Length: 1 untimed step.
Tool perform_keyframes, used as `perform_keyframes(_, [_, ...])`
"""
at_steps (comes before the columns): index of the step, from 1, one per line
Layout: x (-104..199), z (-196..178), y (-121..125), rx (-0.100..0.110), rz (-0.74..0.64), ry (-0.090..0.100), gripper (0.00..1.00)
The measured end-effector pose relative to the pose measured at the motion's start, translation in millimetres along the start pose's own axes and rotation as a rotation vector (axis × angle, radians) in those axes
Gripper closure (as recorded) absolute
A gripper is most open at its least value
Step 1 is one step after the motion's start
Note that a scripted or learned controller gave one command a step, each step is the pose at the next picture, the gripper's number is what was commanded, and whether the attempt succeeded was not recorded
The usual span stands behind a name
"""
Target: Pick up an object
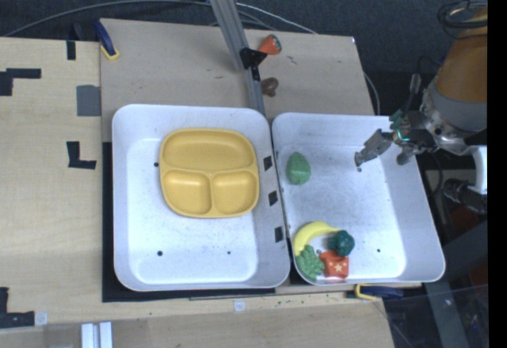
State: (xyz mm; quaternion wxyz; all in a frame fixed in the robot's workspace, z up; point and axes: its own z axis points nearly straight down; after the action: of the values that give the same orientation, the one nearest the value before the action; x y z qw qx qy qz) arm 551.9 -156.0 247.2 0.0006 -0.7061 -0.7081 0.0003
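My gripper [380, 159] hangs over the upper right part of the right bin [396, 212], open, with nothing between its fingers. A light green rounded object [298, 168] lies alone near that bin's left wall, well left of the gripper. In the bin's front left corner several small items are bunched together: a yellow banana [312, 233], a dark teal lump [343, 243], a red strawberry-like piece [337, 265] and a green leafy piece [310, 262].
The left bin [135, 243] holds a yellow divided plate [210, 172]. A grey metal bar [230, 13] slants down to the bins' back edge, with an orange clip [270, 44] beside it. Bare white floor lies in the middle of the right bin.
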Motion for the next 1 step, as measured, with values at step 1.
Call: perform_keyframes(1, [-0.1, 0.0, 0.0, 0.0, 0.0, 0.0, 0.0])
